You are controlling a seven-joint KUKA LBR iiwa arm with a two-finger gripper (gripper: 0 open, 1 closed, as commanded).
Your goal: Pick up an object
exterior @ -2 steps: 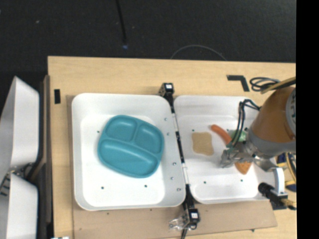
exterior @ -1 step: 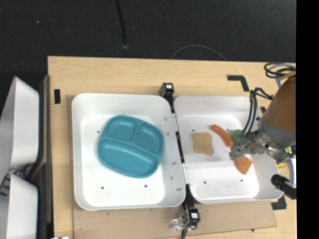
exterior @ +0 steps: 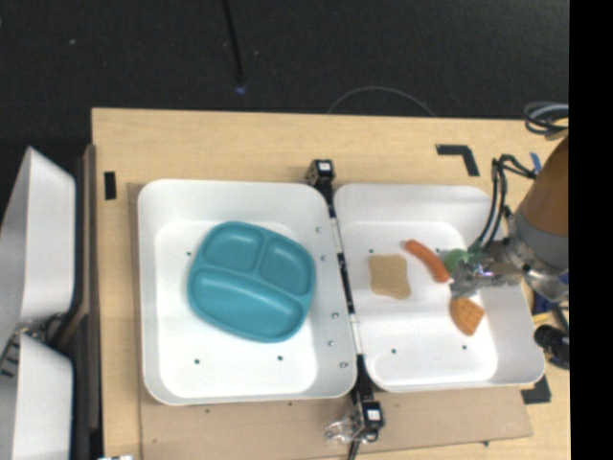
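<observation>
Right now I see the arm [exterior: 548,204] reaching in from three o'clock, its gripper [exterior: 471,274] low over the right bin [exterior: 383,209]. Whether the tool is released or clenched I cannot tell; the tip is too small and blurred. Something green [exterior: 454,256] sits at the tip, touching the carrot [exterior: 427,260], which lies slanted just at nine o'clock of the gripper. A tan slice [exterior: 390,276] lies flat farther toward nine o'clock, apart from the carrot. An orange wedge [exterior: 467,315] lies just at six o'clock of the gripper. At nine o'clock the left bin [exterior: 163,353] holds a teal plate [exterior: 252,281] with three compartments.
</observation>
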